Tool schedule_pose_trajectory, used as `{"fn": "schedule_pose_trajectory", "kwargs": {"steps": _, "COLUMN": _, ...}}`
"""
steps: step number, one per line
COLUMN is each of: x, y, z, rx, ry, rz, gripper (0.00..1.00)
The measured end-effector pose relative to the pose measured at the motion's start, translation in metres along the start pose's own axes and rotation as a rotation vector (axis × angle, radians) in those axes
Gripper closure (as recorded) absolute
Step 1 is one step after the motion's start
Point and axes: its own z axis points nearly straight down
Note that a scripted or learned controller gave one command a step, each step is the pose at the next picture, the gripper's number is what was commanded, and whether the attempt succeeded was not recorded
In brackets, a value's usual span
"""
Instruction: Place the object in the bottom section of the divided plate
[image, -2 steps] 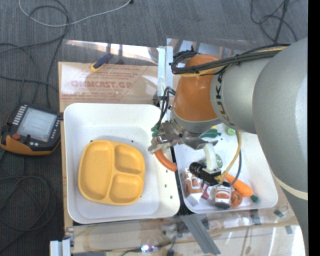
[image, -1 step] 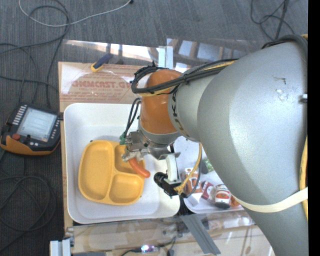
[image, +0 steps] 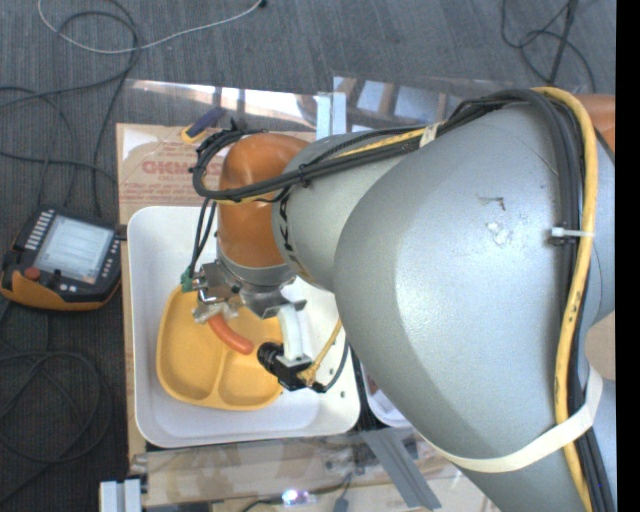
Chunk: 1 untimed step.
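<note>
While the grey arm (image: 450, 260) sweeps in from three o'clock and covers most of the right-hand bin, its orange band (image: 255, 195) sits above the wrist, which points down over the left white bin (image: 145, 250). The gripper (image: 222, 312) hangs just over the yellow divided plate (image: 185, 360), and whether it is spread or pressed together cannot be told. An orange, carrot-like stick (image: 232, 337) lies slanted on the plate near its centre, just at five o'clock from the gripper, its upper end hidden under it. A teach pendant (image: 62, 258) rests at nine o'clock, beyond the bin.
</note>
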Motion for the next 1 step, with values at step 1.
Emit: {"fn": "schedule_pose_trajectory", "kwargs": {"steps": 1, "x": 0.0, "y": 0.0, "z": 0.0002, "rx": 0.0, "ry": 0.001, "rz": 0.0, "gripper": 0.0}}
